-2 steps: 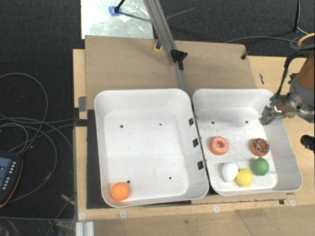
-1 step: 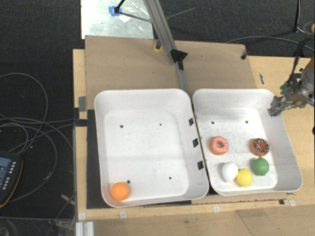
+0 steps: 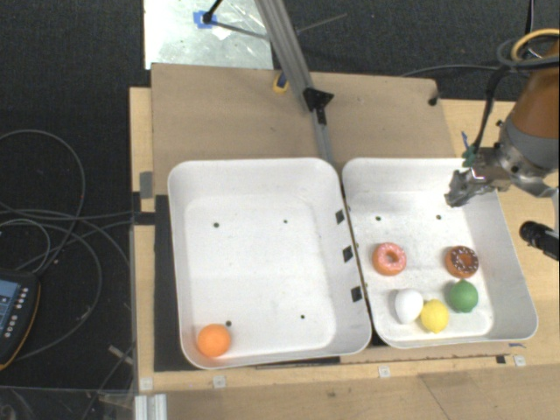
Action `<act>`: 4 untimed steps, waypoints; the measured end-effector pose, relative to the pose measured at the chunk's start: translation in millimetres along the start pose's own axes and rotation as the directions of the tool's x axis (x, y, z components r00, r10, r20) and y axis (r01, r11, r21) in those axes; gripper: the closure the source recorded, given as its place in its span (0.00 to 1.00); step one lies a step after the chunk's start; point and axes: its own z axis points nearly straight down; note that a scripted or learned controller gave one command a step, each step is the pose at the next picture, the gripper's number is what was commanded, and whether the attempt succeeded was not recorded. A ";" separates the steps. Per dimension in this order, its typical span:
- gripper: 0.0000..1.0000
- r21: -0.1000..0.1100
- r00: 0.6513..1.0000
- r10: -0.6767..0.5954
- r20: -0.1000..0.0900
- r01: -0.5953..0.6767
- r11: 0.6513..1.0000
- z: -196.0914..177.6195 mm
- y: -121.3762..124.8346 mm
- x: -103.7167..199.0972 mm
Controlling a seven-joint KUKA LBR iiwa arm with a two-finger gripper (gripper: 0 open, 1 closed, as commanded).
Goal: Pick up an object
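Note:
In the right bin (image 3: 420,186) lie a pink frosted donut (image 3: 389,258), a brown chocolate donut (image 3: 461,261), a green ball (image 3: 462,297), a yellow lemon-like ball (image 3: 434,316) and a white egg-shaped piece (image 3: 408,305). An orange ball (image 3: 213,340) rests in the near left corner of the left bin (image 3: 254,191). My gripper (image 3: 458,190) hangs over the far right part of the right bin, well above and behind the chocolate donut. Nothing is seen between its fingers.
The two bins meet along a ridge with black clips (image 3: 347,252). A slanted metal pole (image 3: 289,42) crosses behind the bins. Cables (image 3: 44,234) and a handheld pendant (image 3: 13,309) lie on the floor to the left.

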 end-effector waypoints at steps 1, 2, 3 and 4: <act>1.00 0.000 1.000 -0.001 -0.001 0.001 1.000 8.3 11.6 58.2; 1.00 -0.001 1.000 -0.001 0.000 0.001 1.000 -3.9 20.6 115.3; 1.00 -0.003 1.000 -0.001 0.002 0.001 1.000 -13.0 35.7 172.7; 1.00 -0.001 1.000 0.000 0.000 0.000 1.000 -6.7 51.3 218.0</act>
